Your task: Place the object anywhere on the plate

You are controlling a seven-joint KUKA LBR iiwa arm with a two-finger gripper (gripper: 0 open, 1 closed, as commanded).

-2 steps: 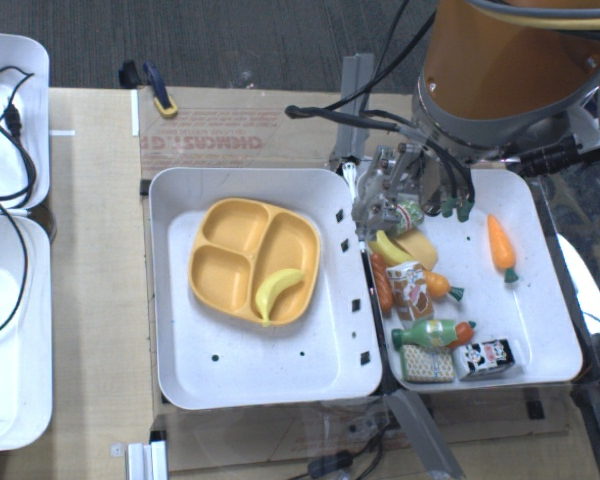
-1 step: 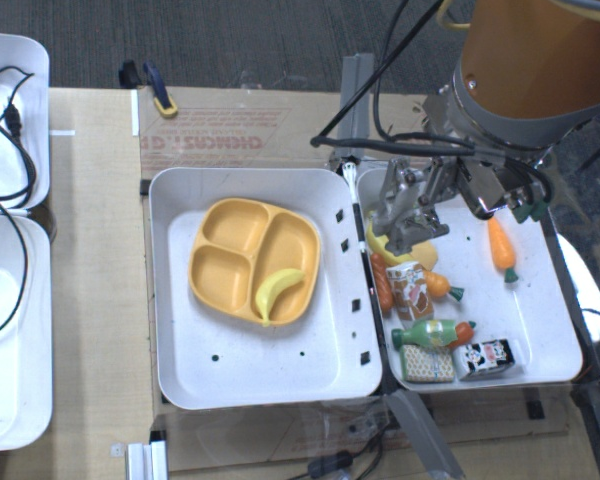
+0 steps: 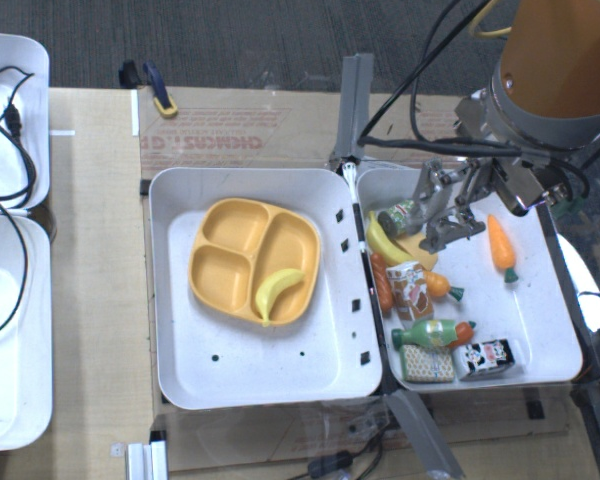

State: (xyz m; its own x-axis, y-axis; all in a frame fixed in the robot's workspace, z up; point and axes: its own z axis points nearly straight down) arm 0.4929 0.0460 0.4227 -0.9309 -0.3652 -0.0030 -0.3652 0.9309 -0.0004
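Here, in the camera view, the landmark is the yellow plate, a three-part dish lying in the left bin on the surface. A banana lies in the plate's near right compartment, curved, its whole length inside the rim.

The gripper hangs well to the right of the plate, over the far left part of the right bin. It is well apart from the banana on the plate, with the wall between the two bins lying between them. Whether the jaws are released or clenched I cannot tell: the metal parts overlap in the picture, and nothing can be made out between them.

Right of the plate, past the bin wall, a heap of toy food lies below the gripper: a second banana nearest the plate, a small green bottle just beyond it, a carton nearer the camera. Further right of the plate, a carrot lies alone. Nearer the camera sit a green bottle with an orange cap, a cracker and a small black-and-white carton.
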